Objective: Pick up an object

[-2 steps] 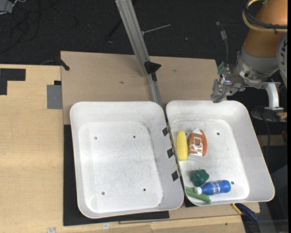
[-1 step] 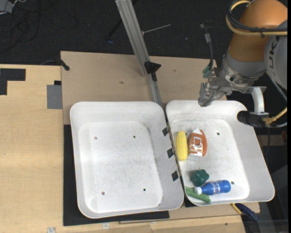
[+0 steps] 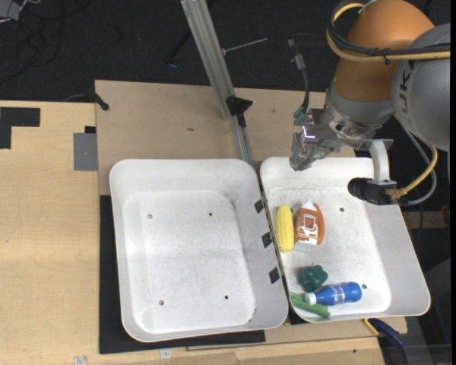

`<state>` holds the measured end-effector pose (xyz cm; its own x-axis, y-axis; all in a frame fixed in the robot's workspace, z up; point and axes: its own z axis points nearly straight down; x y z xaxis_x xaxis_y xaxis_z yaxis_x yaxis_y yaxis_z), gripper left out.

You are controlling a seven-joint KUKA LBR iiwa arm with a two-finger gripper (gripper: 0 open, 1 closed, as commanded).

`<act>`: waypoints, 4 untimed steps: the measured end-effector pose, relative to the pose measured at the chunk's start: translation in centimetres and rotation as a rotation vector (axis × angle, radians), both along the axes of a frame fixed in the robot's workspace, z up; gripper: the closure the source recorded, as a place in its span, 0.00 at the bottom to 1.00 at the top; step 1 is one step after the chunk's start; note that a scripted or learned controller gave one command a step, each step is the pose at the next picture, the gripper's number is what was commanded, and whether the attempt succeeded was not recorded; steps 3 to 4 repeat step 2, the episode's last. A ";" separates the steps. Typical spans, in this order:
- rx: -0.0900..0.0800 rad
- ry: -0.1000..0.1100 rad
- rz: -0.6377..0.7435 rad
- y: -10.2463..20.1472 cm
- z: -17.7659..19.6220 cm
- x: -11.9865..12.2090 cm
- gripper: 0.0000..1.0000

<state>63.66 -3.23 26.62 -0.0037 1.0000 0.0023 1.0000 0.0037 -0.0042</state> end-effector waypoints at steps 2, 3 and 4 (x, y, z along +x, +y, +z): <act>-0.001 0.001 0.001 10.1 -1.3 -2.8 1.00; -0.001 0.001 0.001 10.1 -1.3 -2.8 1.00; -0.001 0.001 0.001 10.1 -1.3 -2.8 1.00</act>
